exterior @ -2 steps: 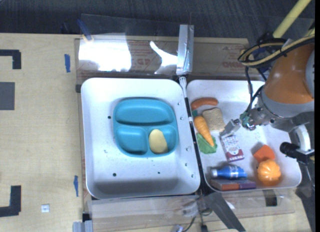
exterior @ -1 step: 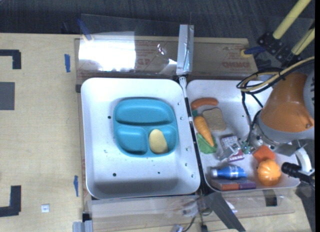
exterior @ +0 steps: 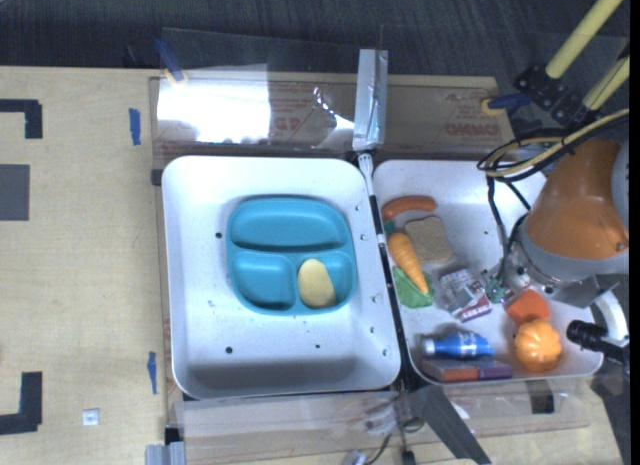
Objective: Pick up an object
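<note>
Orange-banded, our arm [exterior: 572, 215] hangs over the right bin [exterior: 455, 178] beside the wrapped packet [exterior: 464, 291]; nothing looks lifted, and whether we're clamped we cannot tell.

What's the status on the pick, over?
Gripper low in right bin, fingers hidden. Nothing seen held. Orange fruit, carrot, blue bottle crowd it.
</note>
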Motion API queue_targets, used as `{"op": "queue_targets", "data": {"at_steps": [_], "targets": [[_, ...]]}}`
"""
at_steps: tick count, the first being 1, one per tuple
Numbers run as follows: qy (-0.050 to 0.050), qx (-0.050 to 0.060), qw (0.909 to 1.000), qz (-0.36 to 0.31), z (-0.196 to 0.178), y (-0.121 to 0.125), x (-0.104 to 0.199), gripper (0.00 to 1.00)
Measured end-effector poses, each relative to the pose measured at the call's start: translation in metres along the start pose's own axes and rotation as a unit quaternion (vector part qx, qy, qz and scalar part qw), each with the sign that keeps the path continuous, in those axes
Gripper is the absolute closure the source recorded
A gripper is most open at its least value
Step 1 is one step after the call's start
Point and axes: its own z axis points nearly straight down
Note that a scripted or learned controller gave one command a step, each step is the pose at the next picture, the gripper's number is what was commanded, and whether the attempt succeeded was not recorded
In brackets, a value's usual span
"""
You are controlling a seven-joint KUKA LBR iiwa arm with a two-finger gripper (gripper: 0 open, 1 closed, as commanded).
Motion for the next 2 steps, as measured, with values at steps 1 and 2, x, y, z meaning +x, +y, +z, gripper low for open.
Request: {"op": "queue_targets", "data": {"at_steps": [1, 2], "targets": [[0.001, 0.003, 1.0, 0.002, 0.013, 0.083, -0.046, 1.0], [0.001, 0.001, 0.9968, 0.079, -0.09, 0.127, -0.003, 1.0]]}}
